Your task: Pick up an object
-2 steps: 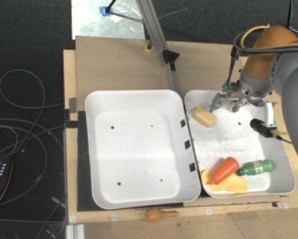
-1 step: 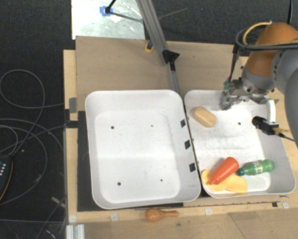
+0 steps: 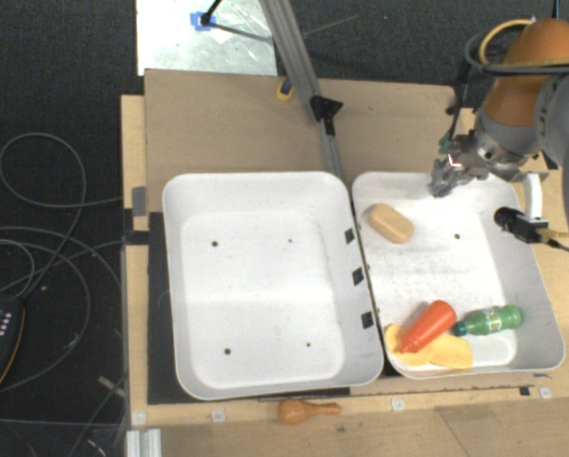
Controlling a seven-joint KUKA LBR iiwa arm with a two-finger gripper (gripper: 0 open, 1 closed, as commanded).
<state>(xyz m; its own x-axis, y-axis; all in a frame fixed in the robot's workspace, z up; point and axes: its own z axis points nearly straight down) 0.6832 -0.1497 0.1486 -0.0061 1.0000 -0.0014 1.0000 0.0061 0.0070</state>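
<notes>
Camera view puts your gripper at the upper right of the frame, over the top edge of the right bin. You can't tell from here how the jaws stand, and nothing visible is in them. So the pick isn't done yet. Candidates: tan block right of centre, nearest the arm, plus an orange carrot, green bottle and yellow piece clustered at lower right. Left bin sits beside it.
</notes>
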